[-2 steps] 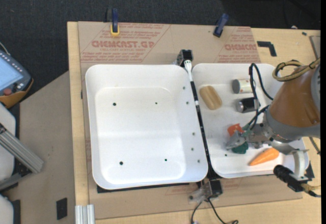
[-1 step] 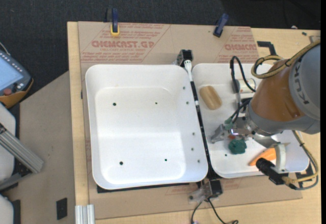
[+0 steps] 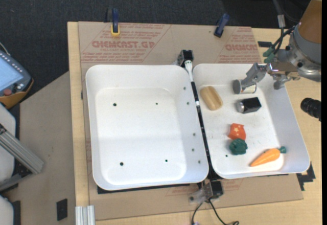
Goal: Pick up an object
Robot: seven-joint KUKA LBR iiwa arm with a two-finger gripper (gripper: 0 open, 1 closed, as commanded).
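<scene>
Carrot (image 3: 266, 157) lies near broccoli (image 3: 237, 146), tomato (image 3: 237, 131), beside bin wall (image 3: 299, 137).

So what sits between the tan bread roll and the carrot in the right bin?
In the camera view, the red-orange piece and the dark green piece below it lie between the bread roll and the carrot. They touch or nearly touch each other.

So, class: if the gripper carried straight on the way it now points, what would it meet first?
The gripper points down and left, so probably the right bin's floor near the tan bread roll. The black block sits just beside that line; depth is hard to judge.
</scene>
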